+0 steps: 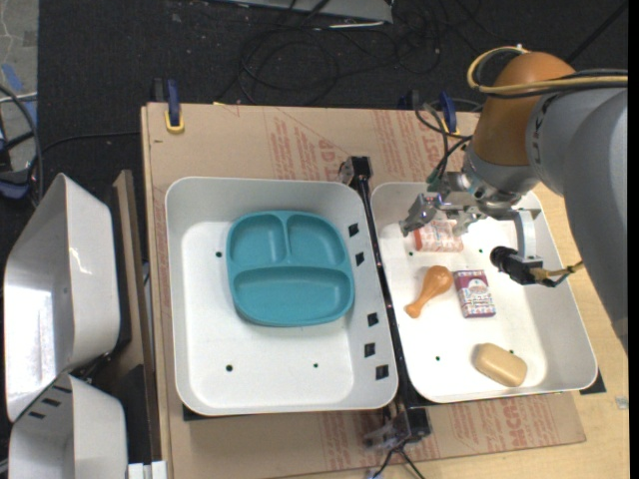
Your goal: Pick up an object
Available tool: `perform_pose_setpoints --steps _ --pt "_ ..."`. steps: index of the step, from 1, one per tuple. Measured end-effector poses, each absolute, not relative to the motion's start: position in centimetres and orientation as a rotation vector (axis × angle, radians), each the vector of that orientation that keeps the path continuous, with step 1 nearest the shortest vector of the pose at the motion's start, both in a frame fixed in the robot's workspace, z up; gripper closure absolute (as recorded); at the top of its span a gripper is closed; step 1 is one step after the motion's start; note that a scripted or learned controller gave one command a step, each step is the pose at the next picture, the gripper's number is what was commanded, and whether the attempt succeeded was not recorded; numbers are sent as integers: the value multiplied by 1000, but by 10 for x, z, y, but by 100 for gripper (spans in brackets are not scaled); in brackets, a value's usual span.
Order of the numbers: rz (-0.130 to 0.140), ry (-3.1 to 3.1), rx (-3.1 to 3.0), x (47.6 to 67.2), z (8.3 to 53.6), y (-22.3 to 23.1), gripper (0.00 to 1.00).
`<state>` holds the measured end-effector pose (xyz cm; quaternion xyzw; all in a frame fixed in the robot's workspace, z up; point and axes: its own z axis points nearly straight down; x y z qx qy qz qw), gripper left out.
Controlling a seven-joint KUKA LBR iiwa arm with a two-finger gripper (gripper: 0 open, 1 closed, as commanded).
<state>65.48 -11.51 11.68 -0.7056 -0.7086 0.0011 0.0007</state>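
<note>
From my seat the bench is evenly and brightly lit from overhead. The left bin [190, 297] gleams almost blown-out white, and the blue tray [290, 267] inside it throws only a thin, soft shadow along its lower edge. Right of that bin, the arm [559, 118] shows a pale sheen on its orange band. Above the bin the floor [100, 38] falls dark. Focus is fair, edges slightly soft and grainy throughout.

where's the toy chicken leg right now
The toy chicken leg lies in the right bin, just left of the small purple box.
</note>
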Motion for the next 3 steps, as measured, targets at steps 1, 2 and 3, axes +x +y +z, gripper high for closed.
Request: perform_pose_setpoints --steps 1,2,3 --pt "-2 -2229 -2218 656 130 -115 100" --pt "-6 -2229 -2221 652 193 -114 100" --pt "-3 -2227 -2220 653 211 -114 100"
